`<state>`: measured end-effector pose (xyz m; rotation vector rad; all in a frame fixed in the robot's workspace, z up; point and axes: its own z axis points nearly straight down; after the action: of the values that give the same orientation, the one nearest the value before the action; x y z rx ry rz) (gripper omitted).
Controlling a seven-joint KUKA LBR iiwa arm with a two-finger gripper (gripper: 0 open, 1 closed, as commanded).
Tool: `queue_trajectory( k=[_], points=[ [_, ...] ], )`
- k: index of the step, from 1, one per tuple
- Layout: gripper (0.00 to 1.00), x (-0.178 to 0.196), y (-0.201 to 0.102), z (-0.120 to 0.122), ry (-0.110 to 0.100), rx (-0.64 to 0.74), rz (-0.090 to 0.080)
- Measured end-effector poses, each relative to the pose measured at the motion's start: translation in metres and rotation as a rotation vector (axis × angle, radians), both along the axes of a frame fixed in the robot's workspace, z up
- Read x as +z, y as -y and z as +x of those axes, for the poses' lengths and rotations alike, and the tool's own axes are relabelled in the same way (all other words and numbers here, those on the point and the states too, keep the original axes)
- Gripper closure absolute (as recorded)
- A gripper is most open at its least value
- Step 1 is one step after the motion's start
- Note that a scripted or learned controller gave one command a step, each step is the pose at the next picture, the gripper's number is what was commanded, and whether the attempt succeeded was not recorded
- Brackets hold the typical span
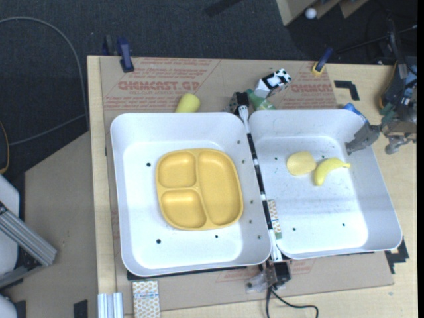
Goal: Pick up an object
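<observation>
The right bin [371, 224] holds two yellow objects: a small banana [328, 169] and, just left of it and touching it, a rounded lemon-like piece [301, 163]. A yellow divided plate [198, 188] lies in the middle of the left bin [132, 144]. My gripper [378, 142] hangs over the right bin's far right rim, up and to the right of the banana and apart from it. It is open, with nothing between its fingers [361, 138].
Behind the bins on the cardboard bench top lie a yellow object [188, 103] and a black-and-white toy [274, 81]. Blue clamps [124, 53] [322, 59] grip the board's far edge. The front half of the right bin is bare floor.
</observation>
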<state>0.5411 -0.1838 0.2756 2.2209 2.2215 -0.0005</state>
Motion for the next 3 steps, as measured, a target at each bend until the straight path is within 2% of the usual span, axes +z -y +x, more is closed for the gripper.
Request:
queue_trajectory(
  k=[1, 2, 3],
  points=[
    [0.00, -0.107, -0.030, 0.084, -0.002, 0.001, 0.001],
    [0.00, -0.191, -0.049, 0.063, -0.002, -0.001, 0.001],
    [1.00, -0.179, -0.048, 0.065, 0.003, -0.002, -0.001]
  ],
)
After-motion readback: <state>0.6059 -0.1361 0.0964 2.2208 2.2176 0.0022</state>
